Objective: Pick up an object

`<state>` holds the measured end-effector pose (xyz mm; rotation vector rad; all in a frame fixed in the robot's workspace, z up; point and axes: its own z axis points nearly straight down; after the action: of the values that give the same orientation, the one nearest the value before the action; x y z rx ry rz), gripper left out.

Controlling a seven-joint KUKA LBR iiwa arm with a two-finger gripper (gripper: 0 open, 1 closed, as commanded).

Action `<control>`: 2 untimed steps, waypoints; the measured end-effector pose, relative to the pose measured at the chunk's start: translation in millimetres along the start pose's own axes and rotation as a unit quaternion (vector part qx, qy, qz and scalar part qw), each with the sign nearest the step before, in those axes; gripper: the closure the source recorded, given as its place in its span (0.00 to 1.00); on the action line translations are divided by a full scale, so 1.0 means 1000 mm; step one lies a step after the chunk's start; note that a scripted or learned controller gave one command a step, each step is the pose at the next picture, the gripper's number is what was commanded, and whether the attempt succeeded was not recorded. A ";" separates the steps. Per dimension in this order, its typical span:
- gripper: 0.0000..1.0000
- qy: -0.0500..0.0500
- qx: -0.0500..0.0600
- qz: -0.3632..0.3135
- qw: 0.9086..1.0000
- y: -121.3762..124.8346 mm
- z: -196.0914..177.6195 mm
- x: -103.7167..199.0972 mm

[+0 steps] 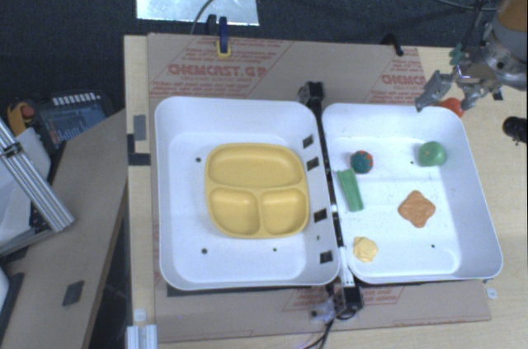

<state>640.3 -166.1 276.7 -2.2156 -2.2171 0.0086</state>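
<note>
The hand (450,94) hangs at the upper right of the view, over the far right corner of the right bin (474,257), with its two fingers (430,91) spread apart; a small orange-red object (451,104) shows in the gap between them, but whether the fingers touch it cannot be told. Just below, inside that bin near its far right side, lies a green ball (431,153). To its left sits a small teal and red ball (361,162), and just beneath that a green stick (351,190) lies along the bin's left wall. An orange, flat, lumpy piece (417,208) rests near the bin's middle, and a pale yellow lump (365,248) lies near the front left corner. The left bin (177,257) holds a yellow tray with three compartments (256,189). Both bins stand side by side on the bench (239,63).
</note>
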 end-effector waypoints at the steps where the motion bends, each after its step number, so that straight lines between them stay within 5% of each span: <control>1: 0.00 -0.001 -0.006 -0.001 1.000 0.002 -0.007 0.001; 2: 0.00 -0.001 -0.004 -0.003 1.000 0.005 0.046 0.011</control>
<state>645.3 -155.4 230.3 -2.2143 -2.2279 0.0011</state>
